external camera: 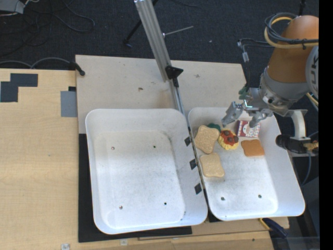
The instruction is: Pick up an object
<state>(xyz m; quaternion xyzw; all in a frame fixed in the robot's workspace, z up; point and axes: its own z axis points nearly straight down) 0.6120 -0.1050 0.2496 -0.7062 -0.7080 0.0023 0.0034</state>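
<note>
The right bin (270, 191) holds several small objects near its far end. Two tan bread slices lie by the divider: one (206, 138) farther back, one (212, 166) nearer. Beside them sit a yellow and red toy (228, 139), an orange flat piece (253, 148), a red and white carton (248, 128) and a small green item (213, 126). My gripper (242, 116) hangs over the bin's far end, above the carton and the yellow and red toy. Its fingers are spread apart with nothing between them.
The left bin (135, 171) lies beside the right one. A slanted aluminium bar (156, 40) with a black clamp (173, 73) runs down to the divider between the bins. Cables lie on the dark floor behind the bench.
</note>
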